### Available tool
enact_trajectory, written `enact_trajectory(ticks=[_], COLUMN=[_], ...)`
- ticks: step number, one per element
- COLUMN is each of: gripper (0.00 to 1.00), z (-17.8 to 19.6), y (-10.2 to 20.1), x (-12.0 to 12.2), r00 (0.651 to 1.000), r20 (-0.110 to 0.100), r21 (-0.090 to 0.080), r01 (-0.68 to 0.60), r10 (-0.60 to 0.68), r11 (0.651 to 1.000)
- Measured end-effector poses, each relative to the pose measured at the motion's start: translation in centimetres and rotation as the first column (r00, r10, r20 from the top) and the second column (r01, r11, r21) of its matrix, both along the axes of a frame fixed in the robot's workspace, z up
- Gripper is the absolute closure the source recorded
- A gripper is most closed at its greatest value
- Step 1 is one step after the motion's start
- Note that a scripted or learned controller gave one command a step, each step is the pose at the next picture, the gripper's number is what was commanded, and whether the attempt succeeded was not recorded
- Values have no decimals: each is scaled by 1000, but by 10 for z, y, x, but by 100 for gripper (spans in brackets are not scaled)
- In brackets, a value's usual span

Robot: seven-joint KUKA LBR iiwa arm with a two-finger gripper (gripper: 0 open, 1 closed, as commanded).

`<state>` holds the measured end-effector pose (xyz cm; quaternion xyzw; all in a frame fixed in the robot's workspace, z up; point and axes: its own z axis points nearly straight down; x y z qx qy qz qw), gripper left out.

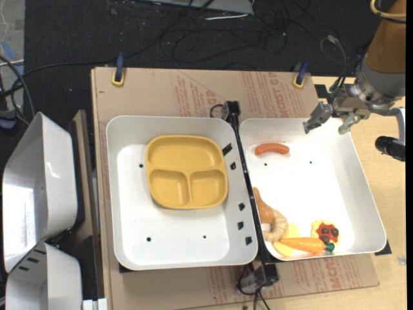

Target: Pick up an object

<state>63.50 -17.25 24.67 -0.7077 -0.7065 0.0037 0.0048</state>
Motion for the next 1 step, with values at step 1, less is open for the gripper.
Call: enact_trajectory(ticks=[1], gripper=[0], z=[8], y=[0], x=[2], r00=[1000], r20=[12], r21=[-2], r01=[-3], r10=[3], r11=[1000])
